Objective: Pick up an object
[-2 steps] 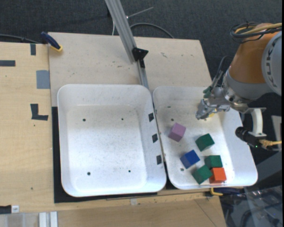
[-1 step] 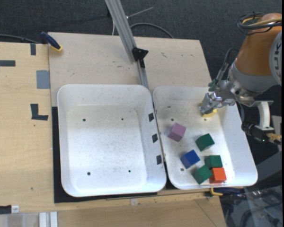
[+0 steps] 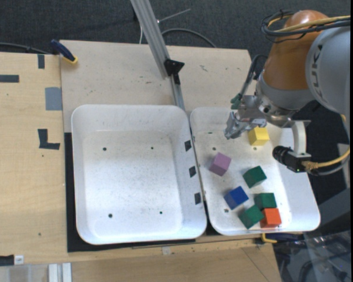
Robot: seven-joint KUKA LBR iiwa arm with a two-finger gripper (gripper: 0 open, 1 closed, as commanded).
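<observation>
The right bin (image 3: 299,188) holds several small blocks. A yellow block (image 3: 259,136) lies at the back, a purple block (image 3: 220,164) toward the bin's left side, and a blue block (image 3: 236,197) in front of it. Green blocks (image 3: 255,175) (image 3: 251,216) and an orange block (image 3: 272,217) sit toward the front right. My gripper (image 3: 234,129) hangs over the back of this bin, just left of the yellow block and behind the purple one. I see no block in it.
The left bin (image 3: 129,175) sits beside the right one, sharing a raised divider (image 3: 194,169). A grey metal pole (image 3: 156,34) slants down from the top to the bins' back edge. A black cable fitting (image 3: 288,157) juts from the arm over the right bin.
</observation>
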